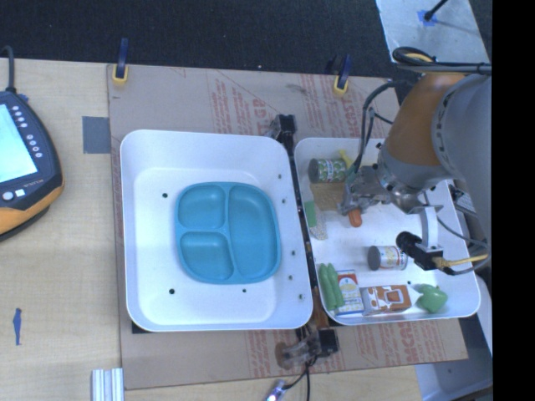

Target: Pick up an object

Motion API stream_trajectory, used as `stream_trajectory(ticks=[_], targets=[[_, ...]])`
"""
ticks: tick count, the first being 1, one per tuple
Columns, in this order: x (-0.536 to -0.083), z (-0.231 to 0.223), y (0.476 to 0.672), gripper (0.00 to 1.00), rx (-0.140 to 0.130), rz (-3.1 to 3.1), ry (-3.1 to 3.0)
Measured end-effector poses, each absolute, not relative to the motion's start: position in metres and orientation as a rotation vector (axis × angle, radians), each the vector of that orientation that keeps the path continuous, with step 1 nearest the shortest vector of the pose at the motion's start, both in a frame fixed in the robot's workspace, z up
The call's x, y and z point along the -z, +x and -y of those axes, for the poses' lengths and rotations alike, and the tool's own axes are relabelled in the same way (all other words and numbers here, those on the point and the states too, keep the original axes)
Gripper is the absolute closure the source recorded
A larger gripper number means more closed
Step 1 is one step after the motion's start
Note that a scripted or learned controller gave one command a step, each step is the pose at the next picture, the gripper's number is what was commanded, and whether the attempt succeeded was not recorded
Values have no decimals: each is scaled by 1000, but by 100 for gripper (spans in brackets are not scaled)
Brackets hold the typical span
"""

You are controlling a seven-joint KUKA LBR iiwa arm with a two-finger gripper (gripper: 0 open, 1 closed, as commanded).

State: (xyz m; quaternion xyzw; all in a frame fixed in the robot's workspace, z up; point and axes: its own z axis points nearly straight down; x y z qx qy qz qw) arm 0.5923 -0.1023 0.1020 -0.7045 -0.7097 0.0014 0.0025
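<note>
My gripper [358,200] reaches down into the upper middle of the right bin [465,307]. A small orange object [355,219] lies right under its tip; whether it is touching the object I cannot tell. A dark jar with a green label [326,170] lies just to the gripper's left, at the bin's top. A second small jar [386,257] lies on its side below the gripper. Along the bin's front edge are a green cucumber-like piece [328,286], a flat printed box [380,298] and a green pepper-like piece [432,297].
The left bin [142,299] holds a blue divided plate [227,231]. A thin green item [311,216] lies by the right bin's left wall. A handheld controller [21,161] rests at the bench's far left. Black cables [435,257] hang over the right bin.
</note>
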Motion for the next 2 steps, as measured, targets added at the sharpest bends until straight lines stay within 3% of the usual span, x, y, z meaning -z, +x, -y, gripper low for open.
stream_trajectory(ticks=[1, 2], targets=[[-192, 40, 594, 100, -1, 2225, -2214], [-212, -4, 562, 100, -3, 2223, -2213]])
